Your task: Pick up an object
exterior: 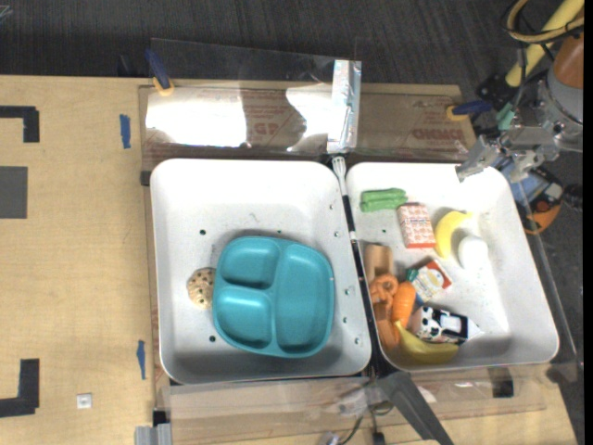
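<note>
The right bin (519, 276) holds a heap of toy food. In it are a green piece (383, 198), a red and white box (416, 225), a yellow fruit (450, 233) and a white item (473, 251). Nearer the front are an orange carrot (402, 302), a small carton (432, 279), a black and white toy (441, 324) and a banana (424, 349). My gripper (496, 156) hangs over the bin's far right corner, above and apart from the objects, with nothing seen in it.
The left bin (185, 202) carries a teal divided plate (275, 295) with a cookie (198, 286) beside its left edge. A brown block (374, 260) lies against the wall between the bins. Clear plastic and cardboard (278, 109) stand behind the bins. Cables (542, 17) hang at the top right.
</note>
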Available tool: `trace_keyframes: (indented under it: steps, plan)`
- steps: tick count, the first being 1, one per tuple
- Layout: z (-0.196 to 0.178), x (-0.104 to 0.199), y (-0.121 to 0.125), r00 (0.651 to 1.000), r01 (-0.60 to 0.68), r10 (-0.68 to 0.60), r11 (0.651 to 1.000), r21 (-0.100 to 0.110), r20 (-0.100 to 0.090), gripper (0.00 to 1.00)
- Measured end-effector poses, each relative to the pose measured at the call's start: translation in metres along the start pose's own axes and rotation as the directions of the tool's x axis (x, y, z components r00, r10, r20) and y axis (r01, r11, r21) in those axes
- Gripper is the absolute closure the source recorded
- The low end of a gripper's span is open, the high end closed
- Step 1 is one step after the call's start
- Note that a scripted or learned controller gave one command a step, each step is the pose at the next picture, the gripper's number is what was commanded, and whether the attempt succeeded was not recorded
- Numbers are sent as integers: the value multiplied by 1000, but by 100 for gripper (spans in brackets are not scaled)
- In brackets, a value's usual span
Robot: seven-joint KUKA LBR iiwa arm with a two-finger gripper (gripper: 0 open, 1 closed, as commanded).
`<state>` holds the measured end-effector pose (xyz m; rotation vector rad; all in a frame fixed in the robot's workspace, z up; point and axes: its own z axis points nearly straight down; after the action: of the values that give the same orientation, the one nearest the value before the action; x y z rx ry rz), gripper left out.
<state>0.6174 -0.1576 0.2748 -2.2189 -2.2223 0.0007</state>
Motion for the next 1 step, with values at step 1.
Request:
trace_keyframes:
  steps: [1]
  plan:
    - [125, 31, -52, 1000, 20, -20, 1000, 7, -1, 0]
